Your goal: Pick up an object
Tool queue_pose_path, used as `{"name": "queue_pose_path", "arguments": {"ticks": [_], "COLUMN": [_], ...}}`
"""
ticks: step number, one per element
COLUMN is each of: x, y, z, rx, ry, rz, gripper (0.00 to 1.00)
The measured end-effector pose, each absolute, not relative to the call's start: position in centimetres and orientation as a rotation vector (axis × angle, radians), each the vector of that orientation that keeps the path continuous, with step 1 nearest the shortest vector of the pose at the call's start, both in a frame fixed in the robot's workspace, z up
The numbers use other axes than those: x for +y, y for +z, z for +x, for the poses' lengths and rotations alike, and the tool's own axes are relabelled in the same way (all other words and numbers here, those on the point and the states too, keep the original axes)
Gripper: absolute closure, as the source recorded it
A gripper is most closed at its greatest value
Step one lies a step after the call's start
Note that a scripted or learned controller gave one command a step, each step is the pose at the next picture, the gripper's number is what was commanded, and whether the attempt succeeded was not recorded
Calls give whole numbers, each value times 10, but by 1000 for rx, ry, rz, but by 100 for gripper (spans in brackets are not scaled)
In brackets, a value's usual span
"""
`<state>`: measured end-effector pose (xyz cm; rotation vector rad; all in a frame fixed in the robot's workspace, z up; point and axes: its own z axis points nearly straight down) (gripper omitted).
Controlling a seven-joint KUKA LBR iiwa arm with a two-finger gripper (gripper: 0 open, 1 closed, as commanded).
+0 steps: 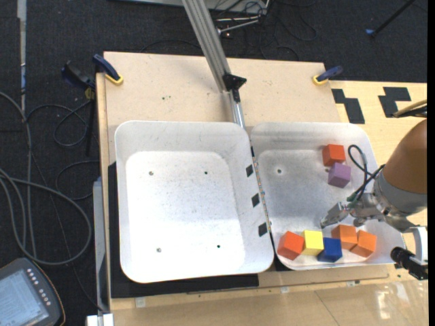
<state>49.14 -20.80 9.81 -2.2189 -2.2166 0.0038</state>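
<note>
Low in right bin [309,141], gripper [338,216] above orange blocks [357,239]

A pale wooden bench [177,87] stands on dark carpet [47,32]. Blue-and-yellow clamps grip its far corners, one at the left [109,70] and one at the right [327,75]. A slanted metal pole [204,29] crosses the far edge. Black cables [27,182] trail over the carpet at the left, and a grey handheld screen [24,297] lies at the near left corner.
</note>
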Motion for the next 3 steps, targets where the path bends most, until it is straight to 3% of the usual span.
{"name": "queue_pose_path", "arguments": {"ticks": [1,3], "x": [-209,-204], "y": [111,209], "z": [493,494], "rx": [-2221,-2231], "ry": [-1,-4], "rz": [-2223,-2223], "gripper": [100,100]}}
